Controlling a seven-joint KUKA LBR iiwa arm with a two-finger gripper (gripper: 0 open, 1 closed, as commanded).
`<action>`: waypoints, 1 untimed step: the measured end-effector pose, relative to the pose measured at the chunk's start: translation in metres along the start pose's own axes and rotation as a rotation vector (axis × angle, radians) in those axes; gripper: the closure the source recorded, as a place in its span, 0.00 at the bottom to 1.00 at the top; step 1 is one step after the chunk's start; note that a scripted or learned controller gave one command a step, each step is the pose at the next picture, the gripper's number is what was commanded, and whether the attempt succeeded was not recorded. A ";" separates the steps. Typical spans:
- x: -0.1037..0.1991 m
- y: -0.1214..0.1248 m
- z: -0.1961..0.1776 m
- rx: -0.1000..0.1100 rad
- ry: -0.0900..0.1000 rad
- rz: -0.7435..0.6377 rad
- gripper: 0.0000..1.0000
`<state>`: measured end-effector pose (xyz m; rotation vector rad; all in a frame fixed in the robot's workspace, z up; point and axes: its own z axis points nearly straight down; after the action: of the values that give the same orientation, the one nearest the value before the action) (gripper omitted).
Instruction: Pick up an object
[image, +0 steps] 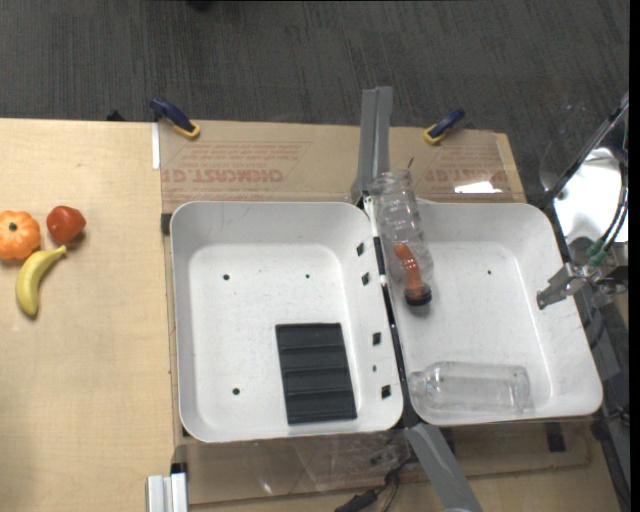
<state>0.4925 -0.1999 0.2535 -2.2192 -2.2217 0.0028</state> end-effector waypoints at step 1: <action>-0.022 0.002 0.099 0.000 0.001 -0.163 0.00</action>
<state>0.4947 -0.2223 0.1549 -2.0298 -2.3945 0.0019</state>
